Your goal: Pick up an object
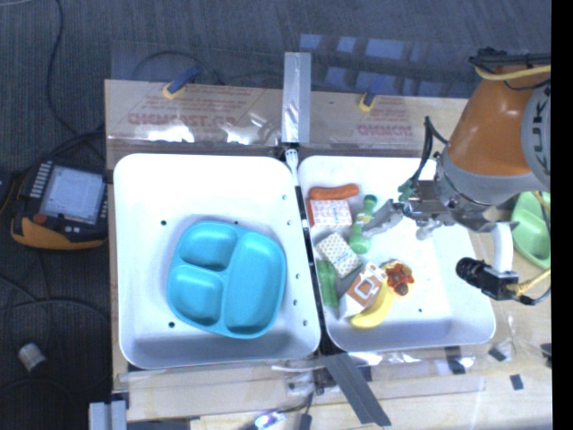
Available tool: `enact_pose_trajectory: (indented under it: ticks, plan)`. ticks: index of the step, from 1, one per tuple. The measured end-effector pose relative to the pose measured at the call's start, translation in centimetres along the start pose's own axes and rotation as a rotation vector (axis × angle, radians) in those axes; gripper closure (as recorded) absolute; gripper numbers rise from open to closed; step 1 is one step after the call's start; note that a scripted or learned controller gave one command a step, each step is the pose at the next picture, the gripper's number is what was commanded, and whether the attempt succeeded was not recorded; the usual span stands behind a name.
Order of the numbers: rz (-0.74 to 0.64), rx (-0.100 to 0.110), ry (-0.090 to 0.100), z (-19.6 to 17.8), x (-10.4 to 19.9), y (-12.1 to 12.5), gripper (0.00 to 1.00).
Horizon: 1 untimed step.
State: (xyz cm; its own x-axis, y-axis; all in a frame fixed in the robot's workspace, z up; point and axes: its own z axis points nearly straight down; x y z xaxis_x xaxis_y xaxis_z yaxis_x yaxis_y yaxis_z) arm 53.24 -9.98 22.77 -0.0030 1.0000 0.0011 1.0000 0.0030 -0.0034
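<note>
The pick looks barely begun, or at most at the reaching stage. The arm leans over the right bin, and its gripper sits low beside the toy pile; whether it is released or clenched on anything I cannot tell, since the tip blurs into the clutter. No object can be seen lifted clear, so the grasp and the lift are, as I judge it, still to come.

Taking the right bin as the landmark: the left bin touches its left wall and carries a blue divided tray. Inside the right bin, the objects crowd against its left wall: a banana towards its near edge, a checked box just above that, a red-and-white box nearer the far edge, and a sausage at the far left corner. The right half of the bin floor is bare white.

Both bins stand on a bench with taped sheeting behind the right bin. Well to the left of everything, a handheld controller lies on grey carpet.
</note>
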Motion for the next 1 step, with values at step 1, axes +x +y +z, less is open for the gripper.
enact_pose_trajectory:
  ticks: [1]
  plan:
    - [-0.111, 0.000, -0.002, 7.33, -0.64, 7.63, 0.00]
